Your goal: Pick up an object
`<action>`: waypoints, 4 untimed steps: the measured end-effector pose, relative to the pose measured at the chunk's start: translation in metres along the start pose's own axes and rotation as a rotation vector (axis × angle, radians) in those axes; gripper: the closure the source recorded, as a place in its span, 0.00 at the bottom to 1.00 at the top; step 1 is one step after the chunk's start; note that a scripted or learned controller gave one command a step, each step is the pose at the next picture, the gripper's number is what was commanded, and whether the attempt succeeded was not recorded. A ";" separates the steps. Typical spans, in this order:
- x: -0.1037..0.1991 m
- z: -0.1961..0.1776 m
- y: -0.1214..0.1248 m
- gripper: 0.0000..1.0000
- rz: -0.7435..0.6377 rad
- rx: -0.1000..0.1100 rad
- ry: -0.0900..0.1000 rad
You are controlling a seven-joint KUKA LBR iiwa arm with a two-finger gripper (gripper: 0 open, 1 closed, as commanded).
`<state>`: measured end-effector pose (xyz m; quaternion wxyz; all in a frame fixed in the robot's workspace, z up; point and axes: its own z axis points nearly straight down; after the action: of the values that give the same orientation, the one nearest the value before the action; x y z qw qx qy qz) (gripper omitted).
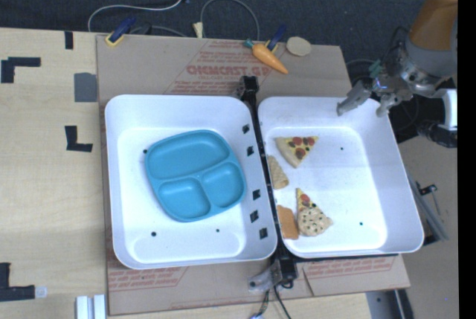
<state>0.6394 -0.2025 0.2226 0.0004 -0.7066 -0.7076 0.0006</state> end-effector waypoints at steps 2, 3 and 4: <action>0.106 0.135 0.014 0.00 -0.001 -0.011 -0.009; 0.108 0.126 0.013 1.00 -0.001 -0.006 -0.001; 0.108 0.127 0.012 0.00 -0.001 -0.005 -0.002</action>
<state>0.6515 -0.0945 0.0956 -0.0018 -0.7063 -0.7079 -0.0005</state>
